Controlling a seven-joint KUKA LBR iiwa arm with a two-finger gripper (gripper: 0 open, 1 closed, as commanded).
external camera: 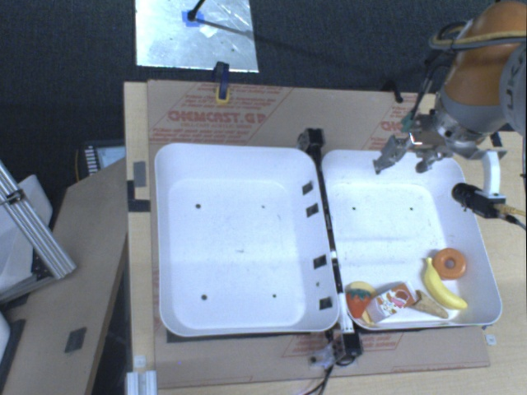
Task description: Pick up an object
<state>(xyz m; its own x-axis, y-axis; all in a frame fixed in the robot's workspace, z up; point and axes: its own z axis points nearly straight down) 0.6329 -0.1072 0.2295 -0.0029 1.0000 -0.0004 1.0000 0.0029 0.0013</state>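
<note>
My gripper [404, 161] hangs over the far edge of the right bin [395, 212], its two fingers spread apart with nothing between them. Along that bin's near right corner lie a yellow banana [442, 286], an orange ring-shaped piece [450, 262], a red and white packet [389, 302], an orange-red round fruit [359, 297] and a small tan piece [430, 306]. All of these sit well below and to the right of the gripper.
The left bin [239, 237] stands beside the right one, split from it by a black divider with clips [321, 212]. A black fitting [473, 197] juts over the right bin's right rim. A silvery sheet [196, 23] lies at the back.
</note>
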